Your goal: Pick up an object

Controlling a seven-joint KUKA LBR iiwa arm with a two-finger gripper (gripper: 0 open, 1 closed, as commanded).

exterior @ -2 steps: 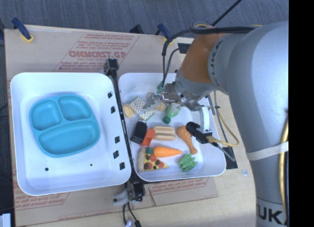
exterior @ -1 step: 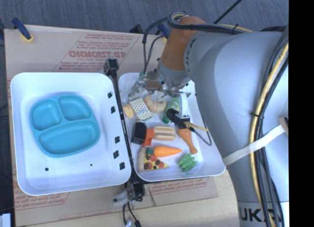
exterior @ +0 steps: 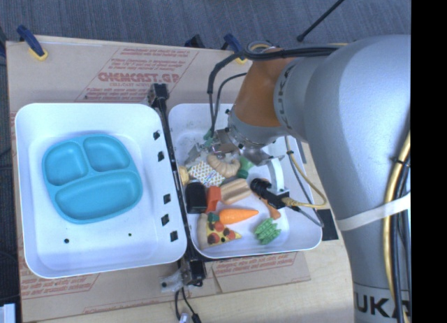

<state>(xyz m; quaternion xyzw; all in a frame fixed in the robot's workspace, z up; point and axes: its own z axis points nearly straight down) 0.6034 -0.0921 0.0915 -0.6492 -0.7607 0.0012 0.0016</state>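
Reaching down into the right white bin [exterior: 302,243], the claw [exterior: 222,148] hangs over the toy pile; I cannot tell its state. Next it must grab one toy.

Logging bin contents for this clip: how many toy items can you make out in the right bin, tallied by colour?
Orange: 1, the orange plastic carrot
Green: 1, the green leafy plastic toy
Black: 1, the black block
Tan: 1, the tan bread-like piece
Yellow: 1, the yellow pizza slice toy
Total: 5 clearly told apart; more lie hidden under the gripper.

A robotics lab: two white bins [exterior: 28,175] sit on clamped cardboard [exterior: 133,70] on a desk, beside grey carpet [exterior: 91,0].
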